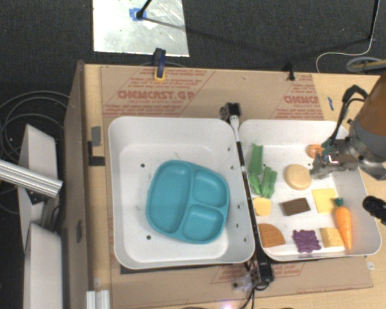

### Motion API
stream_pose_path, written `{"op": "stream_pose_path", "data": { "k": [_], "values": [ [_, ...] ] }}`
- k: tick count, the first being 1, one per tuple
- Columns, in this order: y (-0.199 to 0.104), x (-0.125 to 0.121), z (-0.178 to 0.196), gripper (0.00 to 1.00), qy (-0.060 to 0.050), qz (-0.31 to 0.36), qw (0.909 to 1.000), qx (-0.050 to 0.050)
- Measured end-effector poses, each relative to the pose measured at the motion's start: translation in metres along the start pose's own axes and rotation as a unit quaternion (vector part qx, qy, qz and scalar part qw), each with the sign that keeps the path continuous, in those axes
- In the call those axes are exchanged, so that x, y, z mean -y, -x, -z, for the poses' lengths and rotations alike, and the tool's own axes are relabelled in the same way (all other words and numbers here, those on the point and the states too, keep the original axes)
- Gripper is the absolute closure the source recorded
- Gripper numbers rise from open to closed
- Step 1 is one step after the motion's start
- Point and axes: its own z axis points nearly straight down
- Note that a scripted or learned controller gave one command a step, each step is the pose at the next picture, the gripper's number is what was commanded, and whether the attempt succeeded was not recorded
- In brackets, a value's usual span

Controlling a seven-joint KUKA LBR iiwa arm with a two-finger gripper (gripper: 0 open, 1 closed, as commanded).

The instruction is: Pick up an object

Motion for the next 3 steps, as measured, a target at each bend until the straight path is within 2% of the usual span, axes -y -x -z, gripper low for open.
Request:
{"op": "stream_pose_path", "data": {
  "k": [1,2,3],
  "values": [
    [0.004,0.001,-0.001,0.00,-0.001,-0.003,1.0000,0.001],
    [0.000,0.044,-0.103,0.00,-0.007,-0.005,1.0000,-0.001],
    [0.021,0.041,-0.140,0.00,-0.003,-0.005,1.0000,0.000]
  ]
}}
